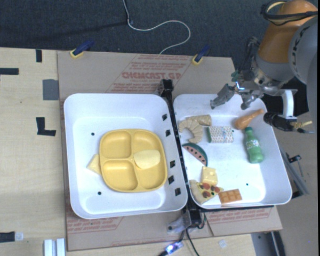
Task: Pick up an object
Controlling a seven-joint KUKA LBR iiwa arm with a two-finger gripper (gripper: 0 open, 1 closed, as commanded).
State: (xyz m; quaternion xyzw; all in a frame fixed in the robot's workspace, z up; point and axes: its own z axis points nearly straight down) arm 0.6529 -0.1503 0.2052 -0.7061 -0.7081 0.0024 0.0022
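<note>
Above the right bin (272, 193), open gripper (236, 99)

Grey arm (288, 31) with orange band entering from the right, pincer (236, 97) open, fingers splayed, holding nothing.

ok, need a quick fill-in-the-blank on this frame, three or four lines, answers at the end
1. The yellow divided plate lies in the ____ bin.
2. The bottle in the right bin is ____ in colour.
3. The watermelon slice lies by the right bin's ____ wall.
4. The tool hangs over the right bin's ____ edge.

Missing words: left; green; left; far
</note>
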